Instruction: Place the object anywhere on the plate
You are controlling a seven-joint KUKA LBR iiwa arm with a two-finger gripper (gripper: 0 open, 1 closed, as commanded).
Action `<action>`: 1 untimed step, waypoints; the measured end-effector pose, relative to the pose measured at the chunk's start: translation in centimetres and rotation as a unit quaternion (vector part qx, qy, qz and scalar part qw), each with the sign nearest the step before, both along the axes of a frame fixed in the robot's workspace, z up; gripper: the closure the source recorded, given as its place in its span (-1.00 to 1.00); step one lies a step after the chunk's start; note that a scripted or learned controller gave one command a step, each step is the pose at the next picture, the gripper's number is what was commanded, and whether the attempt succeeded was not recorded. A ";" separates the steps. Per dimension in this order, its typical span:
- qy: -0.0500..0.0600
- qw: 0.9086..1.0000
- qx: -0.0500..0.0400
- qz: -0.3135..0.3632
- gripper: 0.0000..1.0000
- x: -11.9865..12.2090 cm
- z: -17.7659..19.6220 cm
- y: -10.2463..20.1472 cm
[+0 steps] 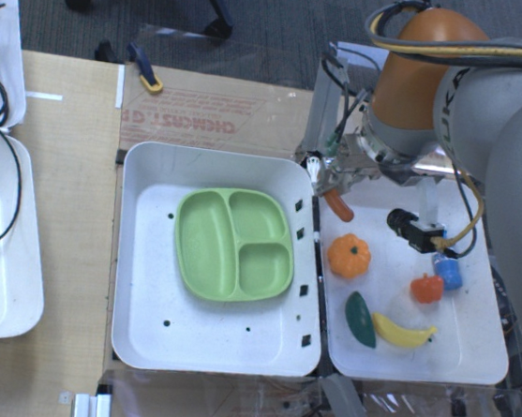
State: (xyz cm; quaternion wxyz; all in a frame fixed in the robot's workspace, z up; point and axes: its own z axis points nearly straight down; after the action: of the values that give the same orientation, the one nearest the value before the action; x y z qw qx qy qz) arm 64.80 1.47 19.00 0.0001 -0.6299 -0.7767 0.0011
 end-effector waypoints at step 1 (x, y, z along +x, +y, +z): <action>0.000 1.000 0.000 0.000 -1.00 0.0 0.0 0.0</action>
State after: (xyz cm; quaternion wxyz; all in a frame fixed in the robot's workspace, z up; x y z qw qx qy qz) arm 64.80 1.45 19.00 0.0001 -0.6301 -0.7765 0.0012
